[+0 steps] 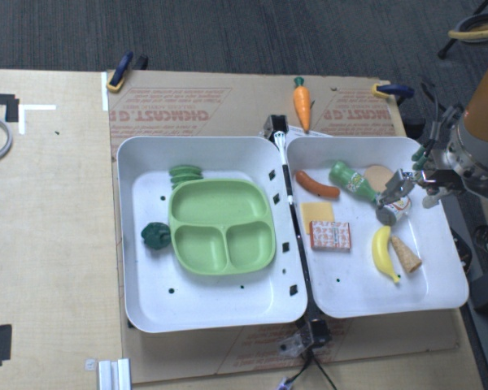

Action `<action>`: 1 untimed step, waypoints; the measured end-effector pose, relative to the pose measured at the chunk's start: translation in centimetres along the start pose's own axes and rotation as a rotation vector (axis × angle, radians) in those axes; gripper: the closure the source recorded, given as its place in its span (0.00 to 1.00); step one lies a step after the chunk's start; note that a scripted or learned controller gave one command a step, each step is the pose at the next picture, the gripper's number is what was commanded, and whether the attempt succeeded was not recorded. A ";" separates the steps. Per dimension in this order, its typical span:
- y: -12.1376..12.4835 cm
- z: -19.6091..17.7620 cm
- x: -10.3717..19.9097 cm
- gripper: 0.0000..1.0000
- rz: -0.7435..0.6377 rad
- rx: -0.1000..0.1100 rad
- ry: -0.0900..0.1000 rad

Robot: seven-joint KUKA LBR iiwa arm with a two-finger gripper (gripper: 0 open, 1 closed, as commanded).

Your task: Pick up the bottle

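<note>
One green bottle [352,180] lies near the right bin's [439,291] far wall; jaws' state unclear.

Both bins [138,299] are plain white. The divided plate [222,226] is pale green, with a darker green broccoli piece [155,235] beside it. In the right bin the bottle [352,181] is bright green, the sausage [317,185] red-orange, the cheese slice [317,213] yellow, the banana [382,253] yellow too. The small box [330,235] carries a red and white pattern. The carrot [301,103] is orange with a green top, lying on brown cardboard [171,104] printed with red lettering.
</note>
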State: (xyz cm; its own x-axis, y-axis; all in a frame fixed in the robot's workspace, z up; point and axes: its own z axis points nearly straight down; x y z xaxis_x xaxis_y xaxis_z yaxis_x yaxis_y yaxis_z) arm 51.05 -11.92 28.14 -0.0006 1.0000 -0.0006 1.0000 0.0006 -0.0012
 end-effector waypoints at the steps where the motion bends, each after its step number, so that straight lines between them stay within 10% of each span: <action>1: 0.0 -0.9 0.0 1.00 0.001 0.000 -0.001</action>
